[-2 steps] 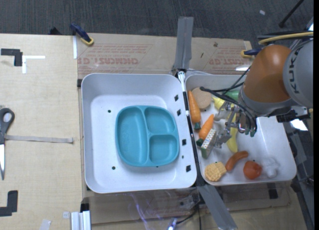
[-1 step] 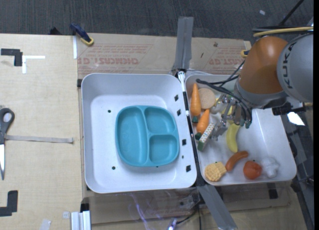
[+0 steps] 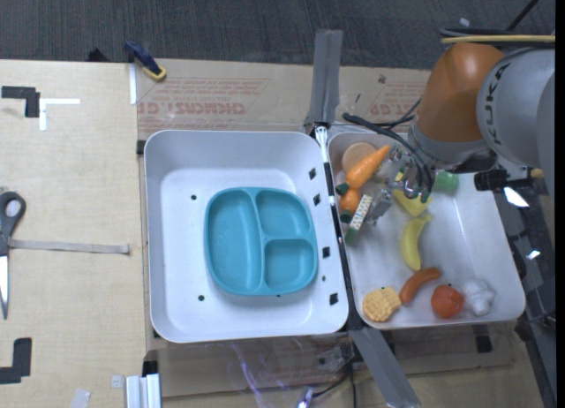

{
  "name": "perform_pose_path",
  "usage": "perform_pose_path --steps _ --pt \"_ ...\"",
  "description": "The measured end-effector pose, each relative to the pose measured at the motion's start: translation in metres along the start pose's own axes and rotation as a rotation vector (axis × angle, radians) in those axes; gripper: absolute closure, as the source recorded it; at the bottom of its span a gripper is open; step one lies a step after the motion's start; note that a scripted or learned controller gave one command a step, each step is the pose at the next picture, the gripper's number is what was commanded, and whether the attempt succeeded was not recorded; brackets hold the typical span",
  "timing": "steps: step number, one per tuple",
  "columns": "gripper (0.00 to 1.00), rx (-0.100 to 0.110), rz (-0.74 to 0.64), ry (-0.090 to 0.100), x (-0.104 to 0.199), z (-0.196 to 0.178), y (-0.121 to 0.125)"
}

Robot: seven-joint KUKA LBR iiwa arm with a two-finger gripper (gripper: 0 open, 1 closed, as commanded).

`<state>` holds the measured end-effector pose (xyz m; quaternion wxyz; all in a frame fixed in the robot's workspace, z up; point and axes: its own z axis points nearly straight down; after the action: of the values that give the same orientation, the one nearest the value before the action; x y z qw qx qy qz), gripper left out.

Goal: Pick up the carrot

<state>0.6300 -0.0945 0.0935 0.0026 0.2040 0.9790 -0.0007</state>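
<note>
Carrot is what we look at first: an orange, tapered toy carrot lying tilted in the back left corner of the right bin, its thick end lower left and its narrow tip up toward the right. It rests partly over a round tan cup-like piece in that same corner. Our gripper hangs just below and to the right of the carrot, close beside it, and we see no part of the carrot between the fingers. How wide the claw stands we cannot tell, since the wrist and cables cover much of it from above. Its pale lower end points down and left, near the bin's left wall, just beside a small orange piece that lies below the carrot.

Around the gripper in the right bin we see a yellow banana lying lengthwise, a green block near the wrist, a reddish sausage, a red tomato, a yellow corn cob at the front, and a small white item in the front right corner. In the left bin sits a teal divided plate. On the bench to the left lie scissors
</note>
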Motion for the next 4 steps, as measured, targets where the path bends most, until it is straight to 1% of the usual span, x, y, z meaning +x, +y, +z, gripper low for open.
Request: perform_pose_path --steps 1,2,3,4 --pt "0.0 0.014 0.383 0.007 -0.016 0.003 -0.006" --pt "0.0 0.001 0.522 0.002 0.005 -0.099 0.055" --pt "0.0 0.0 0.533 0.0 -0.003 -0.022 -0.004" --pt "0.0 -0.004 0.915 -0.003 -0.011 -0.004 -0.018"
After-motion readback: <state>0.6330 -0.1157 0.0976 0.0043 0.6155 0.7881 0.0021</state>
